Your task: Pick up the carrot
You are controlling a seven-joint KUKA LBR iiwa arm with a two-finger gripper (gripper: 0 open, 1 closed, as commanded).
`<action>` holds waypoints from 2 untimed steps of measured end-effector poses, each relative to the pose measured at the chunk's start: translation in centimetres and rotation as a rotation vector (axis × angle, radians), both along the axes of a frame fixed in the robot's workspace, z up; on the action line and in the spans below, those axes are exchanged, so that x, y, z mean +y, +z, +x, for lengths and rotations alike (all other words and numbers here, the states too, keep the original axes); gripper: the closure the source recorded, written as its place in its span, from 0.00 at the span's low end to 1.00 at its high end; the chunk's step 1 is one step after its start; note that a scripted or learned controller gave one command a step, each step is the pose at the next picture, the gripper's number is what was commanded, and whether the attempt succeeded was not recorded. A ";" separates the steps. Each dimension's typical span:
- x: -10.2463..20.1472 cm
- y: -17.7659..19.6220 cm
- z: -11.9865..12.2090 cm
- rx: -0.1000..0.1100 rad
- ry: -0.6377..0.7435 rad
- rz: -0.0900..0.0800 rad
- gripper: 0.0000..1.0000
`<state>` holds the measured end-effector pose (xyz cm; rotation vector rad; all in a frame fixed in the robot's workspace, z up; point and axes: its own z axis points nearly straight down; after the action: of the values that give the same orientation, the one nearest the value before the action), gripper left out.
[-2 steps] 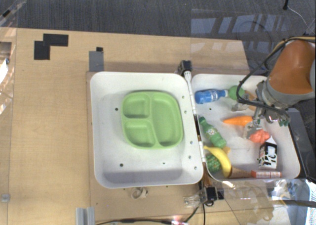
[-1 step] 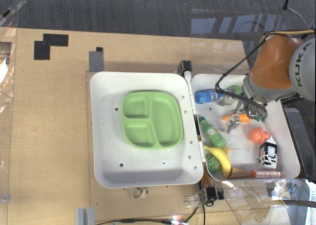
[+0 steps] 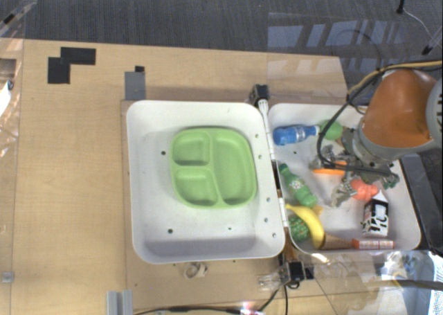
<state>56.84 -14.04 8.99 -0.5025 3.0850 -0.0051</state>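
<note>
R bin (image 3: 412, 232): 1 carrot (image 3: 331, 171), 1 banana (image 3: 311, 221), 2 bottles; gripper (image 3: 349, 185) over carrot, finger state can't tell.

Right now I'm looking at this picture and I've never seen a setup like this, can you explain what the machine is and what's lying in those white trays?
One camera looks down at a slant on a wooden bench. The grey and orange shape on the right is a robot arm reaching in; its gripper hangs low over the right bin. The left bin holds a green divided plate. The right bin is crowded: a blue bottle, a green bottle, a banana, a small black and white carton and the carrot, a thin orange stick directly beside the gripper. I cannot tell whether anything is held.
</note>
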 end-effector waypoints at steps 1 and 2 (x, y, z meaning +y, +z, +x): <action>-4.5 -0.1 6.5 0.001 -0.215 0.003 0.00; 2.9 0.0 -0.2 0.002 -0.013 0.002 0.00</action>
<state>56.60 -11.19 8.99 -0.4828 3.0902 -0.0013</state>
